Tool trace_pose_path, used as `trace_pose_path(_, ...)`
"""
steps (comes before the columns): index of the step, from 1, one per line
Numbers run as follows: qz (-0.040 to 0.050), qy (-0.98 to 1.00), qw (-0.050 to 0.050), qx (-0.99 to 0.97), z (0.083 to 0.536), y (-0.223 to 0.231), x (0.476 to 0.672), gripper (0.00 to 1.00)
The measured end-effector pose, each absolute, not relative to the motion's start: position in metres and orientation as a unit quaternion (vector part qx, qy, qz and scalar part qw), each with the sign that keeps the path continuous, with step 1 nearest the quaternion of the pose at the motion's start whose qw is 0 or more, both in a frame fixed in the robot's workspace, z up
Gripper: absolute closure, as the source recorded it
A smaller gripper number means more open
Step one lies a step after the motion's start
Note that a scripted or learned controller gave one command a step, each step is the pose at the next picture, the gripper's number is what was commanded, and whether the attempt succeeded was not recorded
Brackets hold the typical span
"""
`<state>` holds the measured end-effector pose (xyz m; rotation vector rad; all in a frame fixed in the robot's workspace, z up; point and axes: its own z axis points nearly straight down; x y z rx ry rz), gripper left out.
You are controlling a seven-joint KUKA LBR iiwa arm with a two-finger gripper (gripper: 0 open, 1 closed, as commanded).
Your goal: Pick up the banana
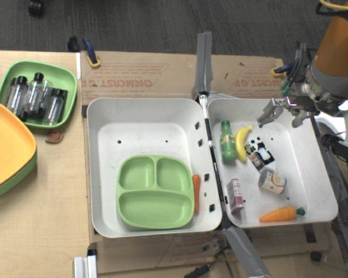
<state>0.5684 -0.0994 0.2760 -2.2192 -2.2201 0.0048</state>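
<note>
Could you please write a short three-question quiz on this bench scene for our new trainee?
1. True or false: the banana lies in the right bin.
2. What lies just left of the banana? A) green bottle B) toy carrot C) small carton
3. Fill in: the green divided plate rests in the ____ bin.

Key:
1. True.
2. A; bottle and banana lie side by side.
3. Left bin. The hand hovers at the right bin's upper edge, with nothing between its fingers.

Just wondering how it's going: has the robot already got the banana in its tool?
No. The banana lies in the right bin beside the green bottle, apart from the tool.
</note>
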Motion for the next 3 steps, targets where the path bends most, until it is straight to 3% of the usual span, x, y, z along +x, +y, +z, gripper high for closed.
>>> trace_pose_path(1, 0.0005, -0.718, 0.0, -0.696, 0.095, -0.116, 0.625, 0.0)
trace_pose_path(2, 0.0009, -0.706, 0.0, -0.709, 0.092, -0.101, 0.558, 0.0)
trace_pose_path(3, 0.0017, -0.661, 0.0, -0.75, 0.091, -0.095, 0.588, 0.0)
